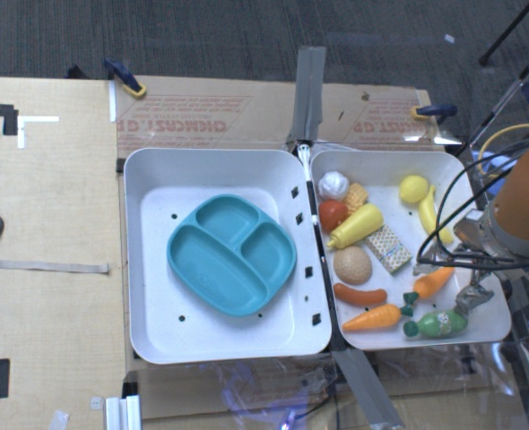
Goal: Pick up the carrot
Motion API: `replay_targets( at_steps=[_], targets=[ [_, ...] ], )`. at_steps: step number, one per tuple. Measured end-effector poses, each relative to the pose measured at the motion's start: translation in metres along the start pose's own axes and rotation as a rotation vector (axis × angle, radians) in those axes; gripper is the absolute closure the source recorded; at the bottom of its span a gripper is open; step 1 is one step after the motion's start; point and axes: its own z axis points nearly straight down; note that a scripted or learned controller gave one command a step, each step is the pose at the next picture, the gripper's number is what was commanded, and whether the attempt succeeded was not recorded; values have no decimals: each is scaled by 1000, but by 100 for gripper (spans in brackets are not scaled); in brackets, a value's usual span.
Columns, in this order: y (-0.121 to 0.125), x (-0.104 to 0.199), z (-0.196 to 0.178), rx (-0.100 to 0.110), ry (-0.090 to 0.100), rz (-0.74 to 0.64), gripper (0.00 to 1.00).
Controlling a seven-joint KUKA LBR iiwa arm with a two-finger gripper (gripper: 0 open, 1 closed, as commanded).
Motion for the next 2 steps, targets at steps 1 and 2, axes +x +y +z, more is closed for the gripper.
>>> replay_targets(
  at_steps=[1,2],
  targets=[
    [0,-3,-9,2,-3,-6,100],
    [-9,-78,-99,-28,14,-161,100]
  ],
)
